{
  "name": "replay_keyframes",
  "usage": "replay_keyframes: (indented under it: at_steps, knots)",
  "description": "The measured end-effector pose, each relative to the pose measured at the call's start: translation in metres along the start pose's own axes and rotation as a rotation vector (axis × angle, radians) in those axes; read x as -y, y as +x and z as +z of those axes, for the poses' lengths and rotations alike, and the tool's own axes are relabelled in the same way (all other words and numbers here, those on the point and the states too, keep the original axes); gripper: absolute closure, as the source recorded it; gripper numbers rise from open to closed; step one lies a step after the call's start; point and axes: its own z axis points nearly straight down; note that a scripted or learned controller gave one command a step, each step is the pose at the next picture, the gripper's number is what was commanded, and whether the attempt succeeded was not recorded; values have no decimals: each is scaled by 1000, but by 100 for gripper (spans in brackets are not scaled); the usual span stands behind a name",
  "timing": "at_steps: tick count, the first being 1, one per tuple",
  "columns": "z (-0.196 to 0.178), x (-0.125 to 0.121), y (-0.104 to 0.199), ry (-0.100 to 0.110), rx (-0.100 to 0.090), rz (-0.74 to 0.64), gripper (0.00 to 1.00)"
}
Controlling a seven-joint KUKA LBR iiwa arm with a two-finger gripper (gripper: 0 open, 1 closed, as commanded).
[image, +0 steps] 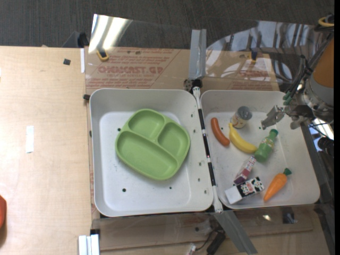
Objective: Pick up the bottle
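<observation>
Gripper (282, 116) hangs open just above the green bottle (265, 146): light, stiff, slick plastic; best gripped mid-body.

Bottle (265, 146) right of banana (241, 140)

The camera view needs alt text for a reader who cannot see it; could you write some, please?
A gripper hovers above a green bottle in the right bin, among a banana, sausage and carrot. The left bin holds a green divided plate.

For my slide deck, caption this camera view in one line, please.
Gripper open above right bin, near green bottle; plate in left bin.
</observation>
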Motion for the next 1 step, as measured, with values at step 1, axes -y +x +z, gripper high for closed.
replay_keyframes:
  at_steps: [1]
  knots:
    - [117,28,-36,-3,-5,-15,0]
